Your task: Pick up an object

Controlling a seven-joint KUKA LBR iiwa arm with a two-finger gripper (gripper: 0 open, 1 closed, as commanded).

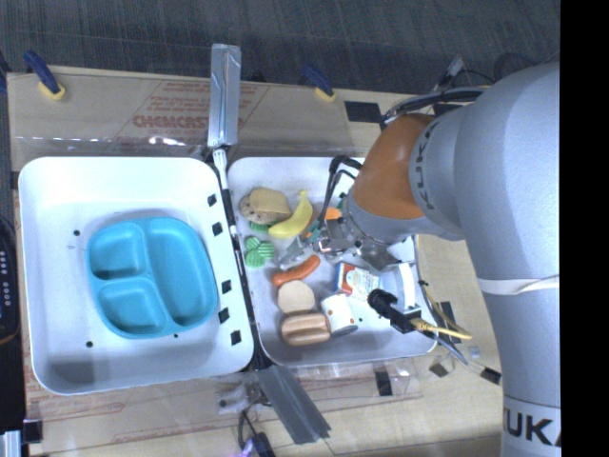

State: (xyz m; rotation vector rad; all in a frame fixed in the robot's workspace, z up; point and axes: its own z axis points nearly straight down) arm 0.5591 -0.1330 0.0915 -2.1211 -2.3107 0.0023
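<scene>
Approach step: tool hangs low over the right bin, above sausage and banana near its left wall. Its opening you cannot tell. Next, descend squarely on one item.

left shallow white plastic bin: holds sky-blue three-compartment plastic tray | right shallow white plastic bin: yellow curved toy banana; tan toy bread roll; green ridged toy; orange-red toy sausage; brown-and-tan toy bun | grey arm with orange band | brown cardboard bench top with red print
</scene>
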